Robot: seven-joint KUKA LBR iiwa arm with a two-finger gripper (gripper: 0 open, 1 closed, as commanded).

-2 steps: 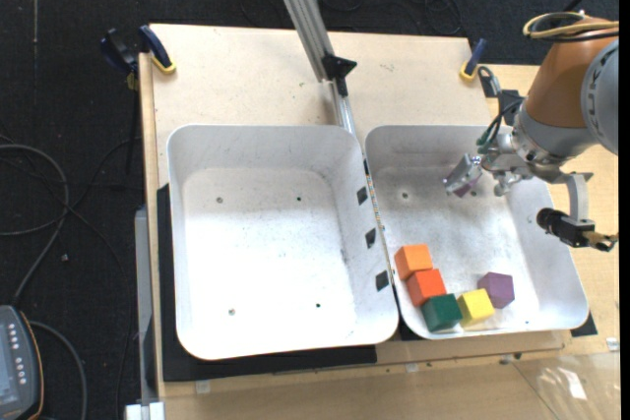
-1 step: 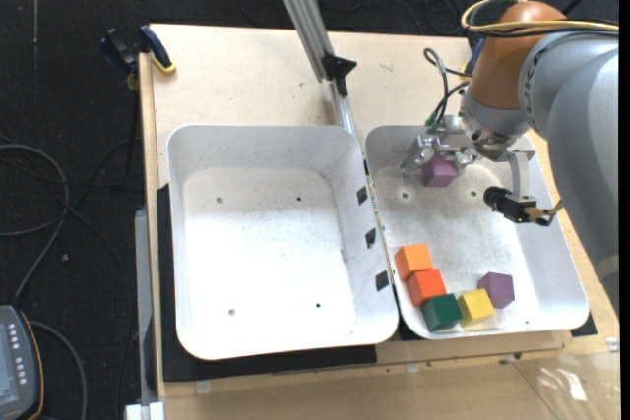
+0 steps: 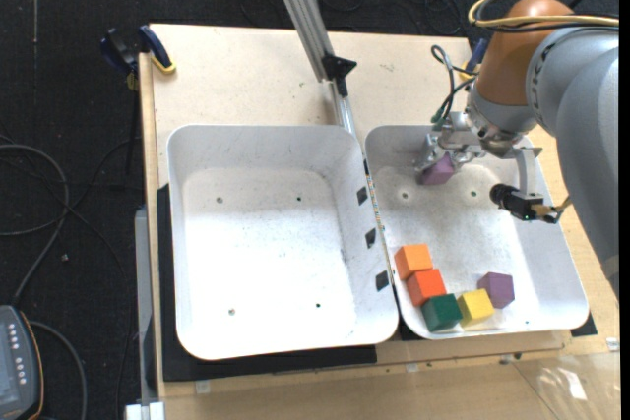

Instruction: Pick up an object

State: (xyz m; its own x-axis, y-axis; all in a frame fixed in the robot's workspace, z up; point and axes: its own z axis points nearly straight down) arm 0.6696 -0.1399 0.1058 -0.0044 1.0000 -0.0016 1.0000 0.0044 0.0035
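Grey arm [image 3: 581,93], rounded casing; orange band [image 3: 512,49] above wrist (yellow cable looped over it); metallic gripper [image 3: 448,152].

Bench [image 3: 246,64] bears two white bins [image 3: 197,152] side by side.

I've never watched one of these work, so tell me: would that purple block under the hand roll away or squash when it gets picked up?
Probably neither. The purple block at the hand looks flat-faced and keeps sharp edges like the orange blocks, so it likely stays stiff and sits rather than rolls. It seems tilted, so it might slip or twist.
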